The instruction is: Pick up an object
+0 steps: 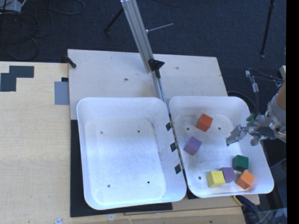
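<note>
The right bin (236,104) holds several cubes. An orange cube (204,122) lies near its middle, with a purple cube (192,145) below and left of it. A green cube (240,162) sits near the right wall. A yellow cube (215,178), a small purple cube (228,174) and another orange cube (245,179) are bunched at the front right corner. My gripper (244,138) hangs over the bin's right side, just above the green cube in the picture. Its fingers are spread open with nothing between them.
The left bin (93,111) stands beside the right one, joined by a divider with black clips (173,146). A slanted aluminium post (140,36) rises behind the bins. The arm's wrist (279,113) reaches over the right bin's edge.
</note>
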{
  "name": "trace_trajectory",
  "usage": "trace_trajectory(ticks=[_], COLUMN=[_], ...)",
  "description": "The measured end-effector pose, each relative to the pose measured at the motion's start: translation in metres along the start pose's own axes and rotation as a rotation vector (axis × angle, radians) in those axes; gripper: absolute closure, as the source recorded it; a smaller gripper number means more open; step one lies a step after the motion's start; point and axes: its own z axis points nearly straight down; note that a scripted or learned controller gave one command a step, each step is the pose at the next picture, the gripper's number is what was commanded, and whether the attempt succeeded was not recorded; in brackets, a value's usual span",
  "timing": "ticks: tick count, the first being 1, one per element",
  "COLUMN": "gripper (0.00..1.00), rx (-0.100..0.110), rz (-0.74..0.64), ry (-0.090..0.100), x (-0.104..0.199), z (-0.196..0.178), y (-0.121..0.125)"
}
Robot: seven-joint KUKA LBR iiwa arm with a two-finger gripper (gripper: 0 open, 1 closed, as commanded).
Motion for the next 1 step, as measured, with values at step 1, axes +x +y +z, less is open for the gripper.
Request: trace_trajectory(ticks=[1], gripper=[0.0], rx=[0.008], rz=[-0.011], ry=[0.004], x=[0.0536], z=[0.0889], y=[0.0631])
